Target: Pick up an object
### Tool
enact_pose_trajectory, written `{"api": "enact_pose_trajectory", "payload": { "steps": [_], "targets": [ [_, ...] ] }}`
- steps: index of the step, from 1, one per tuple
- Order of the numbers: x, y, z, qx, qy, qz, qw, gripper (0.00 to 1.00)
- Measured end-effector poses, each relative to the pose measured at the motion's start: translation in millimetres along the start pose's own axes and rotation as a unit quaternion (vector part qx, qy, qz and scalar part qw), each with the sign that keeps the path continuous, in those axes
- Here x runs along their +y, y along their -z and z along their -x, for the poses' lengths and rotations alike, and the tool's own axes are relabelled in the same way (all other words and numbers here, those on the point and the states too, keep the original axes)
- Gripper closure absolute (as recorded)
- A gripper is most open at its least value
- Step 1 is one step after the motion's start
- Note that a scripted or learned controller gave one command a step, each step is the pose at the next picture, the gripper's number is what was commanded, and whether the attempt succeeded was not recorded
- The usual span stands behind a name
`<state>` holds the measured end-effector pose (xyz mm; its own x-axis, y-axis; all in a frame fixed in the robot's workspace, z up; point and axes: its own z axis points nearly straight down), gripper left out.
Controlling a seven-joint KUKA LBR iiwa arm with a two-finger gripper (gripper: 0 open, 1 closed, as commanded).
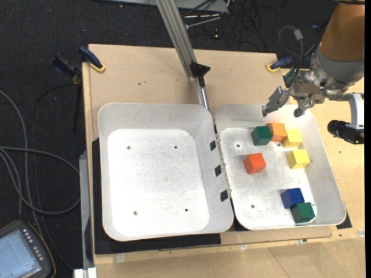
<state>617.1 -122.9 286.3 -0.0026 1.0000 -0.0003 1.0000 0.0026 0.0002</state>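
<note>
Dark green block [303, 212] beside blue block [291, 197]; pincer [287, 105] spread, nothing gripped, above right bin [330, 178].

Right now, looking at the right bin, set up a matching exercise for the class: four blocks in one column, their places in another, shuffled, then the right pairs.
Column one:
1. red block
2. blue block
3. orange block
4. gripper

Column two:
A. touching a green block at the bin's near right corner
B. above the bin's far edge
C. alone, mid-bin
D. between a green and a yellow block

Pairs: 1-C, 2-A, 3-D, 4-B
</note>
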Motion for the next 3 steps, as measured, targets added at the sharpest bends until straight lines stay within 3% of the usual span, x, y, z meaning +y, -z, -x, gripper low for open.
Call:
{"api": "enact_pose_trajectory", "payload": {
  "steps": [1,3],
  "targets": [
    [0.0,0.1,0.1,0.0,0.0,0.0,1.0,0.0],
    [1.4,-125.5,-7.3,0.0,-0.001,-0.003,1.0,0.0]
  ]
}}
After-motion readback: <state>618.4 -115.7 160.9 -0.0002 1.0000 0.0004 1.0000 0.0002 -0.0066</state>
